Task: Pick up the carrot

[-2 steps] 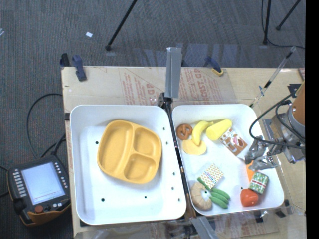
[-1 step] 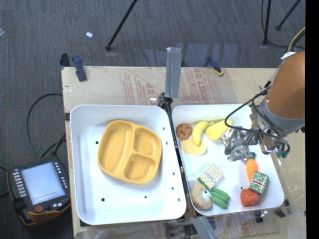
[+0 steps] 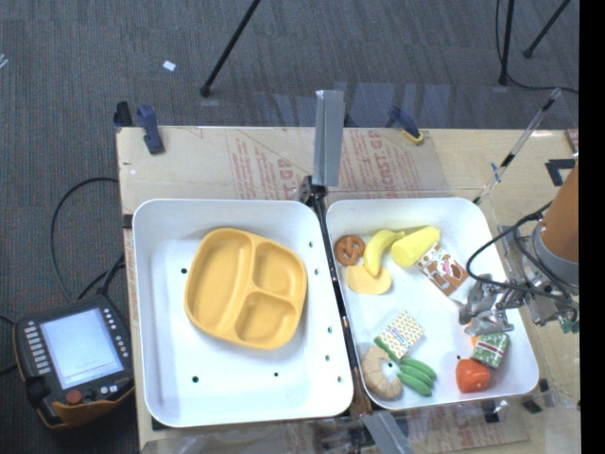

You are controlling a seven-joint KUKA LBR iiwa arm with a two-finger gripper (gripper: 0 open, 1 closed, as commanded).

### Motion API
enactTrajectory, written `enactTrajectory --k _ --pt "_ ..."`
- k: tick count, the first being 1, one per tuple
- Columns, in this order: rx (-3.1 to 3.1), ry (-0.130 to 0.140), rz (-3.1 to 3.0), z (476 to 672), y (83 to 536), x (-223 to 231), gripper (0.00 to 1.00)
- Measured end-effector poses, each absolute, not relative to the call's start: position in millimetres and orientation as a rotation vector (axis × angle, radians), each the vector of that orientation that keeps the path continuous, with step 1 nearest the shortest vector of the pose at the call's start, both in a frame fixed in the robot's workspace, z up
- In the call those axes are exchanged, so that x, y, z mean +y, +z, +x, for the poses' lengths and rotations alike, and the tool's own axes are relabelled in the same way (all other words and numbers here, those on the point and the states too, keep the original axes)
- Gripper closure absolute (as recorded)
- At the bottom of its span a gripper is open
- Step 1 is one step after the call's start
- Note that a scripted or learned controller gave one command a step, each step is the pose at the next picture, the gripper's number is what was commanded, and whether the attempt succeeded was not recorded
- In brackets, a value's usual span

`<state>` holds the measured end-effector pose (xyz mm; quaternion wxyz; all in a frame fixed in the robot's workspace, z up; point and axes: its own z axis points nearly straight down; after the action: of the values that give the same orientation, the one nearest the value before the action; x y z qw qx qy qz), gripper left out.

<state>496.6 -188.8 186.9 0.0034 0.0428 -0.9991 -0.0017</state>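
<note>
Locating the carrot (image 3: 472,375): at 5 o'clock in the right bin (image 3: 430,206), close to the near rim. Judged to be the carrot by its orange-red colour alone, since its shape is rounded and stubby from this angle.
Neighbours: small green-and-white carton (image 3: 490,349) touching or just beside it at 1 o'clock; green pea pods (image 3: 418,376) near at 9 o'clock, with a bare strip of bin floor between.
Gripper (image 3: 488,308): hanging over the 4 o'clock side of the right bin, with the carrot near at 6 o'clock from it and the carton between the two.
Grip state: cannot tell how far open, being a tangle of dark metal and cable from this angle; nothing visibly held.
Handling, as a guess: probably a toy piece, so light, stiff and hollow, with a smooth skin likely to slip or squirt out under an off-centre pinch. Not fragile.
Where to take hold: across the thickest part of the body, closing along the 9-to-3 line if the carton leaves room. Otherwise along 12-to-6, keeping clear of the bin wall.
Risks: catching the carton instead, or nudging the carrot into the corner at 5 o'clock.
Elsewhere: banana (image 3: 378,248) and pretzel (image 3: 349,249) at 11 o'clock in the same bin, well apart. Yellow divided plate (image 3: 248,288) in the left bin (image 3: 156,253).
</note>
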Motion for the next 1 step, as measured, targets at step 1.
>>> enactTrajectory --k 1 --pt "-3.096 -0.007 0.524 501.7 85.6 -209.9 1.0"
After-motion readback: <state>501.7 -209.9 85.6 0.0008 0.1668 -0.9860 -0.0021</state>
